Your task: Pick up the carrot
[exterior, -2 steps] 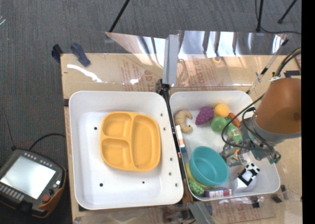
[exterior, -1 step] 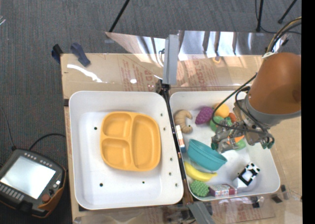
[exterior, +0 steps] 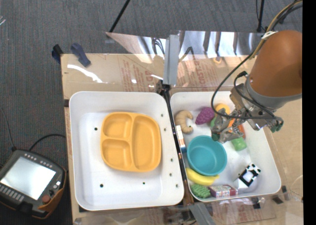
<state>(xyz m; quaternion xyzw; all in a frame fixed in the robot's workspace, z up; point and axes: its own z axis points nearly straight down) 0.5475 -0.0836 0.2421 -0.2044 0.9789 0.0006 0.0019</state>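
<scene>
While low over right bin (exterior: pixel 272 167), beside teal bowl (exterior: pixel 207 155): gripper (exterior: pixel 226 132) jaw state unreadable, cannot tell whether clenched or released. Carrot (exterior: pixel 240 130) apparently orange sliver just right of gripper, above green block (exterior: pixel 239 144). Centre over sliver, avoid bowl rim. Mostly hidden by wrist; identity uncertain.

Yellow tray (exterior: pixel 131 141), teal bowl (exterior: pixel 207 155), purple grapes (exterior: pixel 205 115), black-and-white cube (exterior: pixel 250 174)
</scene>
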